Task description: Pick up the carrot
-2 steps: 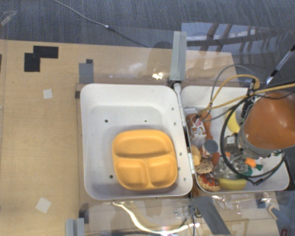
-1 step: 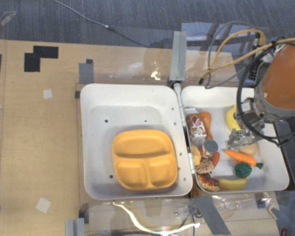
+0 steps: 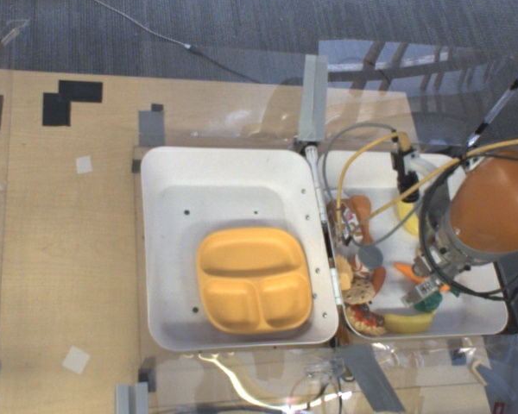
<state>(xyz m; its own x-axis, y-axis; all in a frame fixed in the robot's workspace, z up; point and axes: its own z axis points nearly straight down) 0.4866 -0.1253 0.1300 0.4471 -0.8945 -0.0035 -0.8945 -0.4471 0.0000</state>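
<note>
Overhead view of the desk (image 3: 60, 257) with two white bins side by side. The left bin (image 3: 168, 231), at frame centre, holds a yellow divided tray (image 3: 255, 279). The right bin (image 3: 475, 322), at the lower right of the frame, holds a cluster of toy foods along its left wall and a banana (image 3: 407, 322) at its lower edge. The carrot (image 3: 407, 272), a small orange piece, lies in the right bin just above the banana, partly covered by the arm's wrist. The arm, with its orange band (image 3: 494, 205), hangs over the right bin, and the gripper (image 3: 427, 290) sits low, immediately beside the carrot; whether it is wide or narrow cannot be told from this angle, and nothing can be seen held in it. The step in hand appears to be the final approach to the grasp. The next move likely calls for centring over the carrot, clear of the banana, then closing and lifting.
</note>
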